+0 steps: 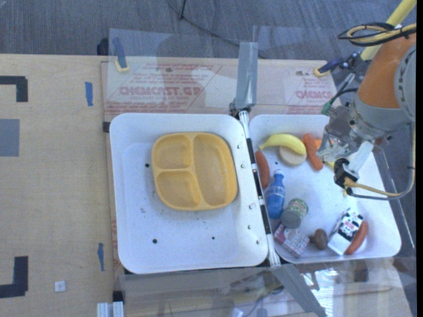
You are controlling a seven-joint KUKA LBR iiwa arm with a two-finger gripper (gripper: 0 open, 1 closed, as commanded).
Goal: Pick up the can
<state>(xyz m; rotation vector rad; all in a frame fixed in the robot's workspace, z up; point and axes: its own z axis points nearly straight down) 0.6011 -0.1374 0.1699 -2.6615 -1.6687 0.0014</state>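
Flanking grey carpet (66, 12), wooden bench (46, 177)

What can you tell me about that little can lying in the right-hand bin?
The can is small and round, with a pale metal-looking end facing up toward the camera and a greenish side. It sits tilted in the right bin, near its left wall, pressed close beside the blue bottle, with a pinkish packet just below it. The gripper is apart from it, up to the right.

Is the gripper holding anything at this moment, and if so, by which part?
Nothing is seen held. The gripper sits over the right bin near the carrot; the can lies apart from it, beside the blue bottle.
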